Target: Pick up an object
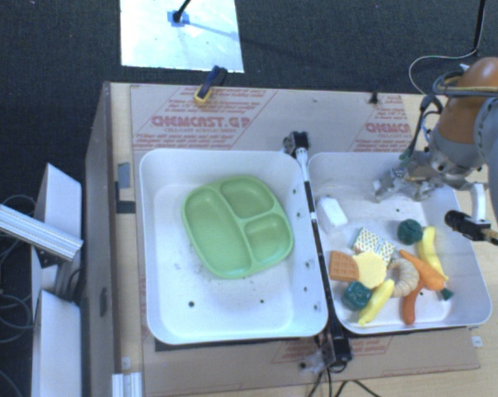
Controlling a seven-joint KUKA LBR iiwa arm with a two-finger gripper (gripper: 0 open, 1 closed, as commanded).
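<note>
- The gripper [408, 184] is hanging over the far edge of the right bin [481, 304], near that bin's far right corner, below the arm [472, 114] with its orange band.
- Its metal fingers look spread with nothing between them, though at this size that is hard to make out.
- A white block [332, 212] is lying near the right bin's left wall, well apart from the gripper.
- A dark green ball [409, 231] is sitting toward the bin's right side, with a yellow banana [431, 251] just beside it.
- Toys are crowding the bin's near half: a checkered piece [373, 242], a waffle [342, 266], a yellow disc [371, 268], a teal block [357, 294], a second banana [377, 302] and a carrot [423, 273].
- A red-orange piece [409, 308] is lying by the near edge.
- The left bin [174, 321] is carrying a green tray [237, 226] with three compartments, sitting about mid-bin.
- A yellow and black clamp [209, 85] is resting on the bench [232, 118] at its far edge.
</note>
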